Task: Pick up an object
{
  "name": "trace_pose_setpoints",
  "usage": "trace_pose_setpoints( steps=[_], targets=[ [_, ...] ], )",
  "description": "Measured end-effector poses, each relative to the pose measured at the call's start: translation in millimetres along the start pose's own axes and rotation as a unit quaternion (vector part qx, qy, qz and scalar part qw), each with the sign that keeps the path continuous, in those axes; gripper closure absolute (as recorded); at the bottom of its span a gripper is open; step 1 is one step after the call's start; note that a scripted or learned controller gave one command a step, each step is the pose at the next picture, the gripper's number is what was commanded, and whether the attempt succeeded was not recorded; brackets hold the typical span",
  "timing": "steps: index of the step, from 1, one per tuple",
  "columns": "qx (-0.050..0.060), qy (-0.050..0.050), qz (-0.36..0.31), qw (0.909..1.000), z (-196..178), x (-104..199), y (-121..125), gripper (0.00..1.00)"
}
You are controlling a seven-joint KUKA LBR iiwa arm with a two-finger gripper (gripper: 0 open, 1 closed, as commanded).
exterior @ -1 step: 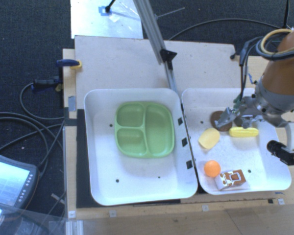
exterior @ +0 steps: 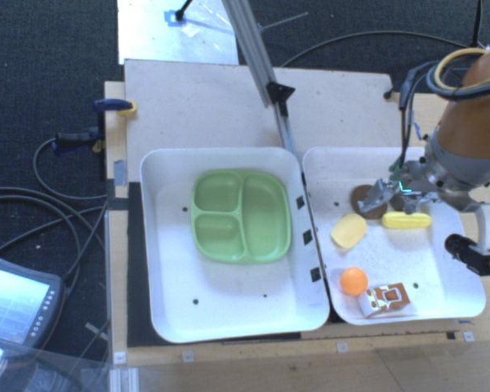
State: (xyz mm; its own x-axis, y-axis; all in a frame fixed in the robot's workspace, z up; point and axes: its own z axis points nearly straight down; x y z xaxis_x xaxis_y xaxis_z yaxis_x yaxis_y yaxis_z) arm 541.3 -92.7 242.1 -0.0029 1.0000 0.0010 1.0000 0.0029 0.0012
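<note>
Candidate objects: five small items lie in the right bin [exterior: 465, 296], right half of frame.
Brown disc [exterior: 366, 201]: upper middle of that bin, just left of my gripper [exterior: 389, 193], touching or nearly so.
Yellow bar [exterior: 407, 220]: lies flat just below my gripper, lengthwise across the frame.
Pale yellow piece [exterior: 349, 231]: below and left of the disc, near the bin's left wall.
Orange ball [exterior: 354, 281]: lower left of the bin, below the pale yellow piece.
Brown-and-white block [exterior: 386, 299]: just right of the ball, near the bottom rim.
My jaws: low over the bin's upper part; I cannot tell open from closed, nothing visibly between them.
My arm [exterior: 469, 129]: enters from the right edge, orange band uppermost.
Left bin [exterior: 167, 300]: centre of frame, holds a green divided plate [exterior: 240, 216].
</note>
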Motion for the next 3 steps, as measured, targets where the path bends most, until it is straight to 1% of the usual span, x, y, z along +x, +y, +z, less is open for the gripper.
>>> trace_pose_setpoints(
  steps=[1,2,3],
  targets=[
    [0.002,0.000,0.001,1.0000,50,-3,9,0.00],
    [0.003,0.000,0.001,1.0000,111,3,10,0.00],
    [0.003,0.000,0.001,1.0000,154,3,9,0.00]
  ],
)
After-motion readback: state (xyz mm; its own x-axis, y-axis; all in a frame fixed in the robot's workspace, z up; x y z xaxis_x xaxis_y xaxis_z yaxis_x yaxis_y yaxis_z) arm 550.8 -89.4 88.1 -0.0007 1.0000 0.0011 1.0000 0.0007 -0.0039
